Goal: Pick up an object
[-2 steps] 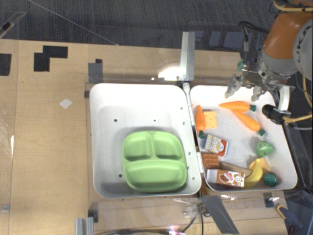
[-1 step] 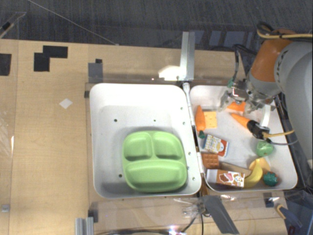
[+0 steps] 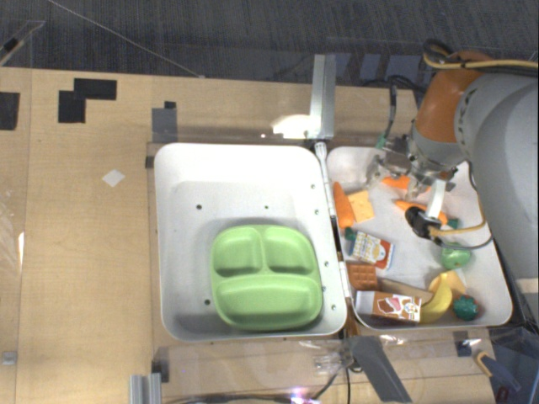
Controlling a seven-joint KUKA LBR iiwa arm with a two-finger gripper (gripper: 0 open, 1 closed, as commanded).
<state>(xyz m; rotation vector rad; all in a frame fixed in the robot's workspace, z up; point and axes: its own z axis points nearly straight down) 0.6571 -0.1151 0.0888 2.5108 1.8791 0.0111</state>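
Note:
My gripper [image 3: 394, 172] is low over the back of the right bin [image 3: 497, 297], with the grey arm and its orange band coming in from the right. Right beside it, toward the front, lies a small orange piece [image 3: 405, 183], partly hidden by the gripper. An orange wedge [image 3: 359, 206] and a long orange stick [image 3: 339, 205] lie to its left. Toward the front are a small printed carton [image 3: 371, 249], a brown waffle [image 3: 362, 274], a brown drink box [image 3: 396, 306], a banana [image 3: 440, 296], a dark green ball [image 3: 465, 309] and a pale green lump [image 3: 455, 257].
The left bin [image 3: 177, 183] holds a green divided plate [image 3: 265, 276] in its front half. A metal post [image 3: 323, 99] stands behind the wall shared by the two bins. The wooden bench [image 3: 76, 251] stretches away to the left.

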